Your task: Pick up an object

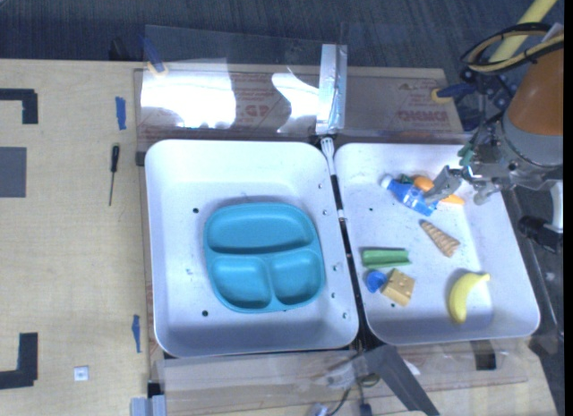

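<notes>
A grey robot arm with an orange band reaches in from the right, its gripper (458, 182) low over the far part of the right-hand white bin (501, 316). Whether the gripper is spread or pinched together cannot be told here. Just beside it, on the side away from the arm, lie a blue bottle-like toy (407, 192) and a small orange piece (450, 198), close together, either a likely target. Nearer the camera from the gripper sit a toy ice-cream cone (440, 239), a green stick (385, 256), a blue and tan block pair (391, 284) and a yellow banana (466, 295). The crowding risks a grasp that nudges one toy off another or closes on nothing. The left bin (170, 191) holds a blue divided plate (262, 255). Both bins rest on a pale wooden bench (63, 226) above dark carpet.
</notes>
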Tool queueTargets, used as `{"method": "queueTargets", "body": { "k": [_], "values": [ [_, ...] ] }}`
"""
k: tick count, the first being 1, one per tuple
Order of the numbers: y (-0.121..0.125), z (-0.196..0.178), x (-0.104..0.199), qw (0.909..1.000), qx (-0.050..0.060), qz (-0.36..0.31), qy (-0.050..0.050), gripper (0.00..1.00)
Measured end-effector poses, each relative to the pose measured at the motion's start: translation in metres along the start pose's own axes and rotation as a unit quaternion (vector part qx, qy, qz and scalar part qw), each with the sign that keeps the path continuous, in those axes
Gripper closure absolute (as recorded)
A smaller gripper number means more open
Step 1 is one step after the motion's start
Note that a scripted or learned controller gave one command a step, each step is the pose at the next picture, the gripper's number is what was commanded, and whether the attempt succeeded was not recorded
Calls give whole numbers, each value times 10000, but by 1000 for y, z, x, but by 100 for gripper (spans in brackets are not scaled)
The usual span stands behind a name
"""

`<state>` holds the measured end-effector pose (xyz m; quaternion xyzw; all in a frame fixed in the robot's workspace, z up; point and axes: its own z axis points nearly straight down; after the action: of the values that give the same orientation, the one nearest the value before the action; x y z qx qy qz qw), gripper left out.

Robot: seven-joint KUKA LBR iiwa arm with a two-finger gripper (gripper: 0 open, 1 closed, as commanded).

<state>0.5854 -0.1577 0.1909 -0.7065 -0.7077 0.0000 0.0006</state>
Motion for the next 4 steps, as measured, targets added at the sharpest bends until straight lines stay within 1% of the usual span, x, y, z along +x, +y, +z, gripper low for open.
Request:
{"method": "queueTargets", "body": {
  "k": [1,2,3,4],
  "values": [
    [-48,104,-3,9992,-32,-408,-10,0],
    [20,104,19,9990,-31,-443,-5,0],
    [22,91,18,9990,-68,-440,-16,100],
    [21,92,18,9990,-60,-438,-15,0]
  ]
}}
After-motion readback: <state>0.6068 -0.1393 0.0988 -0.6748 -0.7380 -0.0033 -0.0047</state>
